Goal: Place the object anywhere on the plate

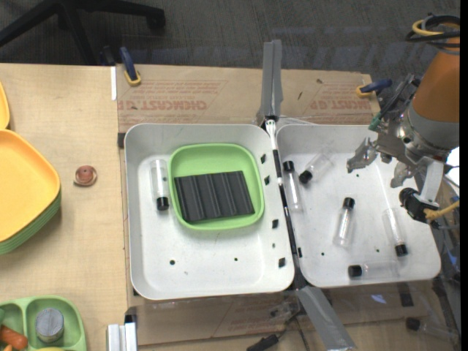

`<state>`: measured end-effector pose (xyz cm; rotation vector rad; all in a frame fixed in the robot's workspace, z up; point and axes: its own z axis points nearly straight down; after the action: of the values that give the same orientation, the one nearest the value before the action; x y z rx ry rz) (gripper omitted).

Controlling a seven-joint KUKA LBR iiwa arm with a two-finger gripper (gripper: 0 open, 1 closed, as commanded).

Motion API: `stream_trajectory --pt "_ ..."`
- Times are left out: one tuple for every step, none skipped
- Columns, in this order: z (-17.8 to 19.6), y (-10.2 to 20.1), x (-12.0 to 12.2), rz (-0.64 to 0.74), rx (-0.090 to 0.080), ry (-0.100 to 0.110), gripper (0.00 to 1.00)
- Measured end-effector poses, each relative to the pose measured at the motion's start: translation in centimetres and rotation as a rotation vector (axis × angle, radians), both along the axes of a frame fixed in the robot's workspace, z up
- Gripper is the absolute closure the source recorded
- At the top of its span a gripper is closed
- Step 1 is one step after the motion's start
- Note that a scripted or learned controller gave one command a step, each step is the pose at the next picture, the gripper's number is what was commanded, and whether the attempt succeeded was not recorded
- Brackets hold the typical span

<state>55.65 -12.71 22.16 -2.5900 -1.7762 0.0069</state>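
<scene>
A green plate [214, 156] lies in the left bin [212, 269] and carries a dark ridged mat [216, 196]. Beside the plate's left rim lies a clear vial with a black cap [159, 185]. The right bin [322, 258] holds several more clear capped vials, among them one [344, 221] near its middle, one [313, 168] at the upper left and one [394, 232] at the right. My gripper [381, 165] hangs over the right bin's upper right part, open, with nothing between its fingers.
A stack of yellow plates [22, 189] and a small brown disc [85, 174] rest on the bench left of the bins. A green divided tray [36, 324] sits at the bottom left. A metal divider [272, 79] stands between the bins at the back.
</scene>
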Motion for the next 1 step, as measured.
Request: stream_trajectory --pt "4.19 -1.34 6.69 -0.241 -0.001 -0.001 0.0"
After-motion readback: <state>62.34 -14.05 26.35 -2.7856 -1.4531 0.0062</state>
